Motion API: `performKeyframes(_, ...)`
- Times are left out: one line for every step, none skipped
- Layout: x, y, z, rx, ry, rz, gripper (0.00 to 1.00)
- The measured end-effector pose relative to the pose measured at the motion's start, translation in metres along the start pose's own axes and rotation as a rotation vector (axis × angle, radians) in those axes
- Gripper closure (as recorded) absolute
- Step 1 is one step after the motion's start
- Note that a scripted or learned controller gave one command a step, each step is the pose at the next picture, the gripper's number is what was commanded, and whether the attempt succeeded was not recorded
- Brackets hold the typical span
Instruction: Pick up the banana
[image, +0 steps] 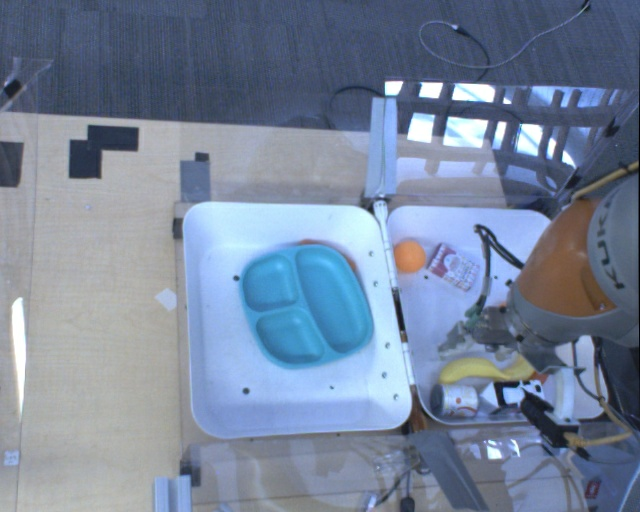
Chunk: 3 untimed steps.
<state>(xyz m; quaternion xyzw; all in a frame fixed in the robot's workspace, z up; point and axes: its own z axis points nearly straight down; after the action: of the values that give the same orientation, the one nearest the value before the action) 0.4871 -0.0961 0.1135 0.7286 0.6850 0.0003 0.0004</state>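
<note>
Two white bins sit side by side on the table (100, 300); the left bin (215, 400) carries a blue divided plate (305, 303), and the right bin (425, 300) holds the banana (485, 371) near its front edge. An orange ball (408, 256) and a small red-and-white packet (452, 267) lie toward the back, and a small can (460, 400) lies just beside the banana. The end effector (480, 330) hangs just behind the fruit, but I cannot tell how it is set. A banana is light, soft and easily bruised, with a smooth curved skin that may roll. Gripping across its thick middle, gently, looks safest.
</note>
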Motion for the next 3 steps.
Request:
performKeyframes(0.005,0.003,0.024,-0.010,0.000,-0.034,0.00)
performKeyframes(0.007,0.007,0.012,-0.021,0.000,-0.037,1.00)
performKeyframes(0.011,0.004,0.023,-0.016,0.001,0.275,1.00)
